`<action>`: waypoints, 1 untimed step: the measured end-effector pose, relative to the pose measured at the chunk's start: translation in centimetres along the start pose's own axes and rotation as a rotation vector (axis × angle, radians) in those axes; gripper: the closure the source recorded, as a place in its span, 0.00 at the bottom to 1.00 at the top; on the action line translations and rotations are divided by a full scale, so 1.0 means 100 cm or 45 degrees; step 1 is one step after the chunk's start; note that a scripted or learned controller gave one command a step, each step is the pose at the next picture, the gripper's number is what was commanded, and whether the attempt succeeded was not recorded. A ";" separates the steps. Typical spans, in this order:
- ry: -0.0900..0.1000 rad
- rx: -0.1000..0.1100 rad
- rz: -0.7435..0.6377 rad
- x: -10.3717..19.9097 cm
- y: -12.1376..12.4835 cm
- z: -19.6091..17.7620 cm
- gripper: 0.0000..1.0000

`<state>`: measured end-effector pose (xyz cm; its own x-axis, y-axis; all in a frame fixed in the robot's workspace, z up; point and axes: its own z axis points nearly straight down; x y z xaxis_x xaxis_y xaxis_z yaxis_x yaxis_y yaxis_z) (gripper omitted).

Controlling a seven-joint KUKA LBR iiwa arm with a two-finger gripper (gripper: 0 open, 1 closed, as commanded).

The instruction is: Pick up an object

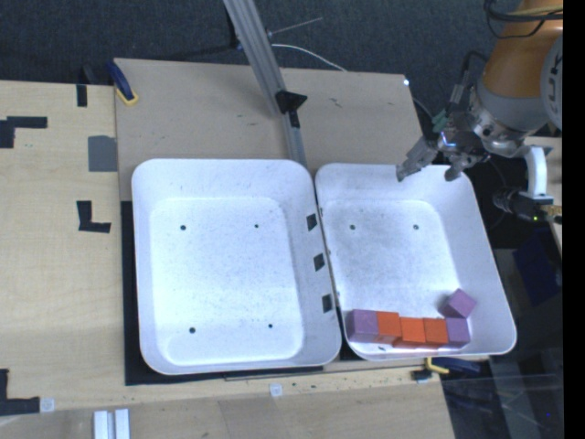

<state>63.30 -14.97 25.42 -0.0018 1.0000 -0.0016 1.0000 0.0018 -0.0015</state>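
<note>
Here your gripper (426,171) hangs at the upper right of the frame, over the right bin's (489,273) far rim, fingers spread and gripping nothing. Purple and orange blocks (411,327) sit along that bin's lower edge, well apart from it.

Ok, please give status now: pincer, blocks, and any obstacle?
Pincer open, holding nothing, above right bin's far rim. Purple and orange blocks along its near wall. Nothing in between.
</note>
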 end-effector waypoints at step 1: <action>0.002 0.007 -0.001 0.011 0.021 0.070 0.00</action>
